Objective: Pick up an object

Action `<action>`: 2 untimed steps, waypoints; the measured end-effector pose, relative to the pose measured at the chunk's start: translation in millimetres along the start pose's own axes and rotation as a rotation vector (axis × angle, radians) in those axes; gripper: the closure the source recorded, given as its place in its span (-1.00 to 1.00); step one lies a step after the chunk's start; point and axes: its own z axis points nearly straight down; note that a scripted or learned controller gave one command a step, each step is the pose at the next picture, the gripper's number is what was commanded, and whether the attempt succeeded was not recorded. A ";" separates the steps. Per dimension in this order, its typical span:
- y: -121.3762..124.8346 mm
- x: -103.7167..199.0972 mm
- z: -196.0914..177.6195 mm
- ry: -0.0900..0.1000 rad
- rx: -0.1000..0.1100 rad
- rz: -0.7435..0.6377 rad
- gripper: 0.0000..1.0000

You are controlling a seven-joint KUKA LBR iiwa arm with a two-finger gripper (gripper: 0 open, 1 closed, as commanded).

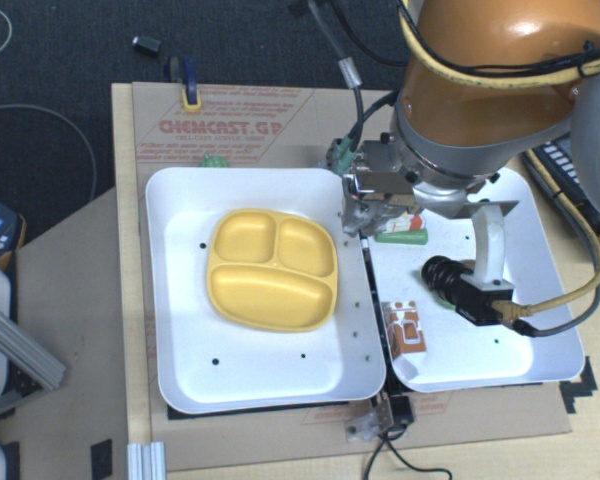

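White bins (170, 268); arm (500, 58) hides right bin's back.

- Yellow plate (273, 270): smooth, slightly glossy plastic.
- Bins (170, 268): smooth white plastic, matt sheen.
- Band (510, 28) at 1 o'clock: glossy orange.
- Board (230, 118): matt brown cardboard.

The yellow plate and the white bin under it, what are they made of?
The yellow plate looks like molded plastic: one even color, rounded compartment ridges and a soft sheen. The white bin also looks like plastic, smooth and slightly glossy with rounded corners, though thin painted metal can't be ruled out.
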 end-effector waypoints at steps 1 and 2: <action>-2.7 62.4 32.8 -0.002 0.010 -0.001 1.00; -0.7 10.8 12.0 -0.003 0.000 0.012 1.00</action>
